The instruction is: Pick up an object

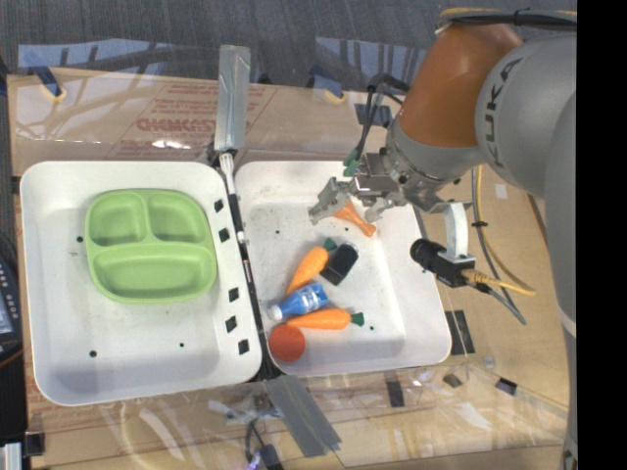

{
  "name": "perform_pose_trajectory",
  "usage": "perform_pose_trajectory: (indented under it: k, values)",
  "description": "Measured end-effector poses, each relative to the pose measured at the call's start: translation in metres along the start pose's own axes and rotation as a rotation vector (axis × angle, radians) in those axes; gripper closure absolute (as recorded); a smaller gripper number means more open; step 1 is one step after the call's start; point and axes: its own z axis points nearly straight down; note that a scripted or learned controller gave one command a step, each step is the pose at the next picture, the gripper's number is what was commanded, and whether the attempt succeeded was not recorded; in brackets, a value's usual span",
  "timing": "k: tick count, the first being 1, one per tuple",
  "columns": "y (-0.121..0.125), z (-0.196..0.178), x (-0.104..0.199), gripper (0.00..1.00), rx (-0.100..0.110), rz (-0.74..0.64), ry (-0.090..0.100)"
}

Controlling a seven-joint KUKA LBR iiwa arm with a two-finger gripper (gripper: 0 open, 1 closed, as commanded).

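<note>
Carrot lies beneath end effector, near bin wall.

Camera view: single fixed camera, mounted above the bench, angled downward at a slant, mid-distance; covers both white bins; arm enters from right.

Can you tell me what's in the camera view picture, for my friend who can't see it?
A grey and orange robot arm reaches from the right, its gripper over the right white bin. That bin holds toy carrots, a blue bottle, a small black block and an orange ball. The left white bin holds a green divided plate.
</note>
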Motion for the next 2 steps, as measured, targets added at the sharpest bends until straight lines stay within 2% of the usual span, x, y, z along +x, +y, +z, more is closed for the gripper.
perform_pose_trajectory:
  k: [1,2]
  values:
    - [-0.005,0.141,-0.020,0.00,-0.014,-0.059,-0.001]
    - [-0.010,0.156,-0.036,0.00,-0.033,-0.164,-0.003]
